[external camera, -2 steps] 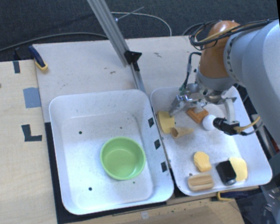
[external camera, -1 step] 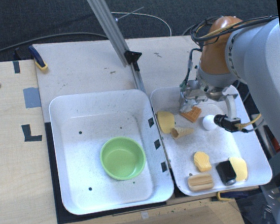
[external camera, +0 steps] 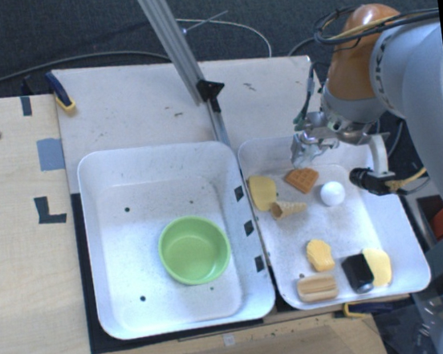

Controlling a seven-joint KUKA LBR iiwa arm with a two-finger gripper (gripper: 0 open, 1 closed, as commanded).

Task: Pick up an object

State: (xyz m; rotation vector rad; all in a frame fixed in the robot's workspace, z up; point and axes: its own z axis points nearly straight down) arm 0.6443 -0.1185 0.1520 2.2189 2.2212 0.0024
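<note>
Pale wooden counter (external camera: pixel 19 239) on dark carpet; the jaws (external camera: pixel 308 146), their spread impossible to tell, hover just above a tan waffle-patterned toy wedge (external camera: pixel 302 179) in the right shallow white bin (external camera: pixel 390 227).

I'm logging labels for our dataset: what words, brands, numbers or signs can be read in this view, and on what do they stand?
None: no readable text in this view.
The green bowl, the white ball and the black block bear no lettering.
The dark tape pieces on the wooden bench are plain shapes, not letters.
</note>
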